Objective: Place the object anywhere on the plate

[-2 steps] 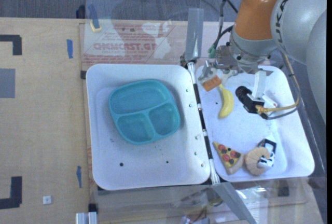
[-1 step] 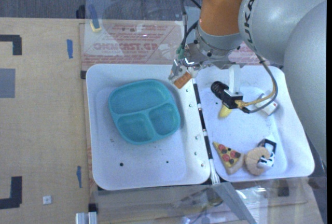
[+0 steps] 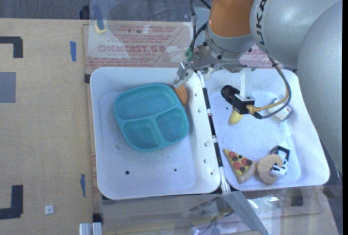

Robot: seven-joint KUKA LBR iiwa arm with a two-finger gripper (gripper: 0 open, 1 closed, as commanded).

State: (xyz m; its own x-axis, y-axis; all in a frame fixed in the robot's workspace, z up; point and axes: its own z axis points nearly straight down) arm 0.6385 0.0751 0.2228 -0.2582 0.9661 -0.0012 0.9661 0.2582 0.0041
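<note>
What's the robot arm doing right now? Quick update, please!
Gripper at the left bin's back right corner. Orange object just beneath it, beside the teal plate's right rim, not on it. Pizza slice in the right bin.

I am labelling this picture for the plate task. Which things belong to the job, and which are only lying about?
Belong to the job:
- gripper, above the left bin's right edge
- orange object at its tip
- teal plate

Only lying about, in the right bin:
- pizza slice toy
- banana toy
- tan pastry toy

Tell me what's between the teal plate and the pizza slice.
In the camera view, the two bins' raised white rims separate the teal plate from the pizza slice.
</note>
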